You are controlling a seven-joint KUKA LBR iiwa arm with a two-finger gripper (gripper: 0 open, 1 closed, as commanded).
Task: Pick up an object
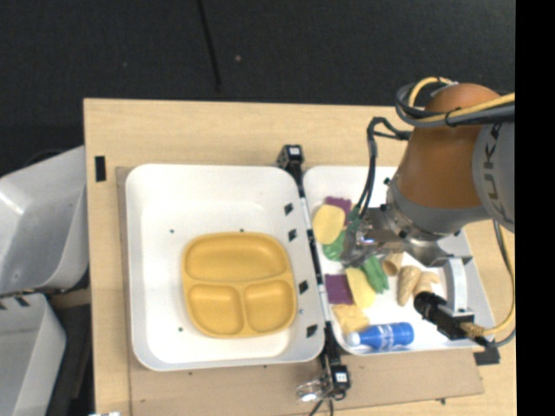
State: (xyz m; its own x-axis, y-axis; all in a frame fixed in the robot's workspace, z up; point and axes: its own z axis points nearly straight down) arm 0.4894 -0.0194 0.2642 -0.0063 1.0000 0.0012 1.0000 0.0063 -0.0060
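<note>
Toys crowd the right bin (323, 178), and the gripper (360, 243) hangs low over them, just right of the divider between the two bins. Directly under and beside it lies the cluster it could take from: a pale yellow piece (327, 224) toward the divider, a green piece (375, 273) just below the gripper and seemingly touching it, and a yellow block (361, 289) a little further down. A purple piece (338, 204) sits above the yellow one, and a second purple piece (342, 289) lies against the divider beside the yellow block. Further from the divider are two tan, shell-like pieces (410, 282); along the bin's lower wall a blue bottle (387, 336) lies on its side.

Gripper state — I cannot tell; the metal parts at the wrist are small and blurred, tangled visually with the toys beneath, and nothing is clearly seen clamped in it. The arm's orange band (442, 163) looms above, hiding the upper right of this bin.

Left of the divider, the other bin (147, 232) holds a yellow three-compartment tray (238, 284), well apart from the gripper. Both bins rest on the table (173, 128).
</note>
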